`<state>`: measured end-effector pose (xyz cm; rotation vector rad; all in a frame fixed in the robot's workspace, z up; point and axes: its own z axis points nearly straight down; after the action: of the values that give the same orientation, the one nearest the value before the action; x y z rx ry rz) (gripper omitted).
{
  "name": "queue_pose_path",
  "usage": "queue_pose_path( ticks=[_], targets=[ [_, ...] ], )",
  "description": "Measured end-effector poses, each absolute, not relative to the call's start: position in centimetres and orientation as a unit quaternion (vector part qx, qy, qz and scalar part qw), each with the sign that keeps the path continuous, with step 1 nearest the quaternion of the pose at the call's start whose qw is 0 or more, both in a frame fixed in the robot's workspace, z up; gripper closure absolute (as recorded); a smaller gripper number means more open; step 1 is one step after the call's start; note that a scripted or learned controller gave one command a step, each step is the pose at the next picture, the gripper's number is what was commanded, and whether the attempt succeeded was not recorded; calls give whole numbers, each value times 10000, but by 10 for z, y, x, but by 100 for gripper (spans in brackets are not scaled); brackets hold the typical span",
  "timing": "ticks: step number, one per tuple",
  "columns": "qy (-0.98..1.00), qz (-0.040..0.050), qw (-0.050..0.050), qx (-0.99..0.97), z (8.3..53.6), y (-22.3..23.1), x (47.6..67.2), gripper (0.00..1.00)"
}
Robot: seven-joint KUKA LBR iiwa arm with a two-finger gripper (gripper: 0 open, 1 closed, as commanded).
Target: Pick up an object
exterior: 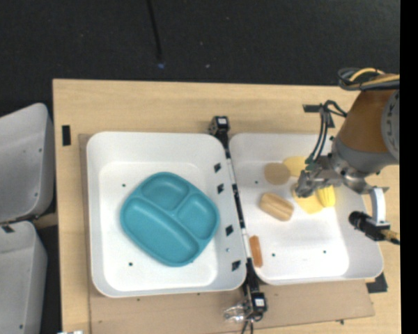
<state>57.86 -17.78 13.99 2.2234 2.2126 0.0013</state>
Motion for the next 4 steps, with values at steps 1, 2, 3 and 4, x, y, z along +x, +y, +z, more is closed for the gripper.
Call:
queue_pose_path(
  ticks=[1, 2, 3, 4],
  targets=[
    [7079, 19, 38, 7063, 204, -177, 583, 100],
    [7079, 12, 29, 7063, 249, -181, 579, 100],
    [7081, 9, 20, 7061, 275, -182, 580, 100],
    [7093, 11, 5, 7049, 281, -132, 580, 100]
  ],
)
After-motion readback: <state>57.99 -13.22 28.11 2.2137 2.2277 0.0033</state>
